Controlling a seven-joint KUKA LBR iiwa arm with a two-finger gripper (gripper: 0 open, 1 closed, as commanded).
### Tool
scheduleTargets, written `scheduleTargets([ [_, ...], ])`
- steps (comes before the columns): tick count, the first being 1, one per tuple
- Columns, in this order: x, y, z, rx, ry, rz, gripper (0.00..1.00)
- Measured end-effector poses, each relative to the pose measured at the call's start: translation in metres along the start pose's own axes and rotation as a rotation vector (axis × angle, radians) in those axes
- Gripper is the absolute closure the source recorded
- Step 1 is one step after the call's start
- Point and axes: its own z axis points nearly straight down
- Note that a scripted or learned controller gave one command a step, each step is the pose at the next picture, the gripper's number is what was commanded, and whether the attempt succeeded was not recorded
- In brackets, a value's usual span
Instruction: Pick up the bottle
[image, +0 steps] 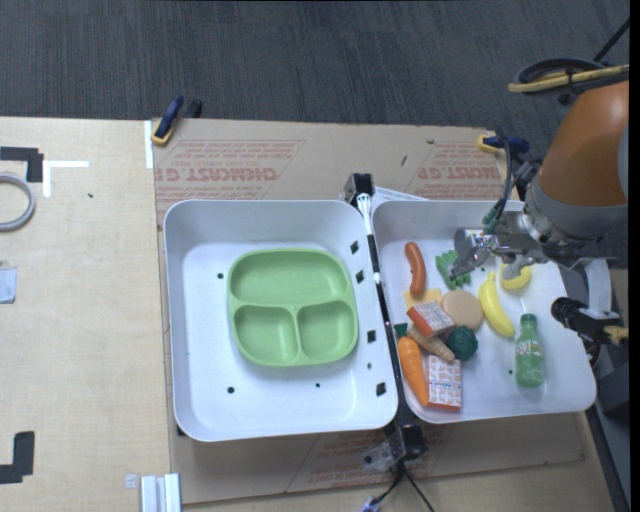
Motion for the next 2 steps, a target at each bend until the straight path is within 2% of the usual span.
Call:
scheduleTargets([
  [1,0.007,0.05,0.123,-0.001,0.0,-0.003,0.0],
  [2,0.006,0.05,0.113,-0.002,-0.001,0.0,1.0],
])
